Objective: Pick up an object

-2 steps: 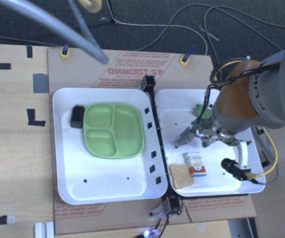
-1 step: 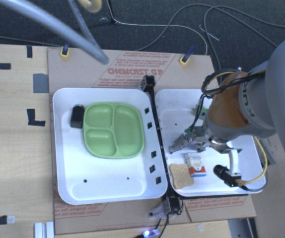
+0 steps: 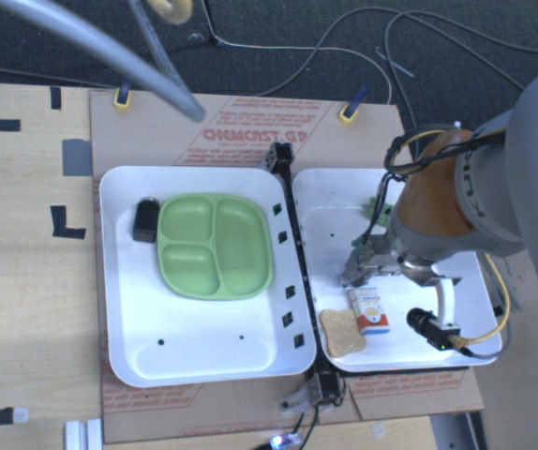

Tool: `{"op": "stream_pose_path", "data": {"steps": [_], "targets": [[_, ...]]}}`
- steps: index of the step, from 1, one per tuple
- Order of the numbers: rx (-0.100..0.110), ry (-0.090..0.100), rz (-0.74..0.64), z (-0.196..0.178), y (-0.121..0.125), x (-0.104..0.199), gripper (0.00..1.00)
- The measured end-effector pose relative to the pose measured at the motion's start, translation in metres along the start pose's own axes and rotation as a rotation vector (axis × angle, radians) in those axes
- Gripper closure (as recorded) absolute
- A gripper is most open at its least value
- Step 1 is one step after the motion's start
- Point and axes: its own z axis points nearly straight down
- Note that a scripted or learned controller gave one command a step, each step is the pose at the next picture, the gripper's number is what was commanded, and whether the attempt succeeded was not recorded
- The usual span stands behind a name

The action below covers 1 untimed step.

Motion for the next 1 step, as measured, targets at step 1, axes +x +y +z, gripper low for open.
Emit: {"op": "stream_pose_path", "data": {"steps": [1], "targets": [[-0.001, 0.002, -0.001, -0.046, 0.0004, 0.0089, 1.0]]}}
